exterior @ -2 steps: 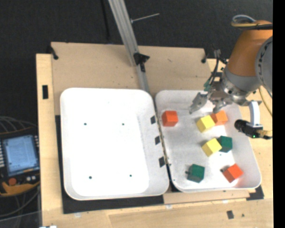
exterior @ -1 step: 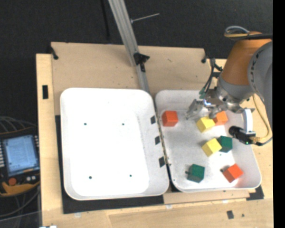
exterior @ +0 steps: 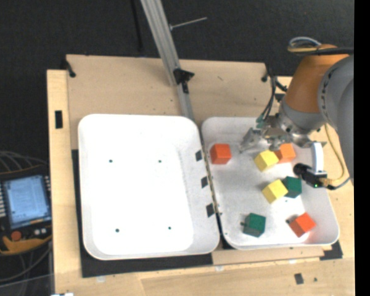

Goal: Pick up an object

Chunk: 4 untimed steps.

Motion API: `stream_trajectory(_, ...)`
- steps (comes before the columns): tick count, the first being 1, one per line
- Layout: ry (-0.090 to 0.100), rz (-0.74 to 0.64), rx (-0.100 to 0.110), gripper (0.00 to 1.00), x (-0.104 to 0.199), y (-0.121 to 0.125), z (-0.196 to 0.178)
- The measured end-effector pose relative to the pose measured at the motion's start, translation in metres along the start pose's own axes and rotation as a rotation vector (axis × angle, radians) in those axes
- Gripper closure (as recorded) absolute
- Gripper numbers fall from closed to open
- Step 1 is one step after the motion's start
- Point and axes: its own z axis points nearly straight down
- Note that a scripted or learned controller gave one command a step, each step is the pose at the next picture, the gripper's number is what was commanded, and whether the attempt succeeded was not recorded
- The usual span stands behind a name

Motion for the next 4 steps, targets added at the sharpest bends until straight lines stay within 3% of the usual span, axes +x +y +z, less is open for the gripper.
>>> stream_trajectory(1, -0.002, 0.003, -0.005, 1.0, -0.002, 0.001, -0.01)
stream_trajectory(2, 0.006, -0.004, 0.016, 1.0, -0.01, 0.012, -0.067)
stream_trajectory(4, 0.006, -0.005, 0.016, 1.0, -0.011, 0.009, -0.166)
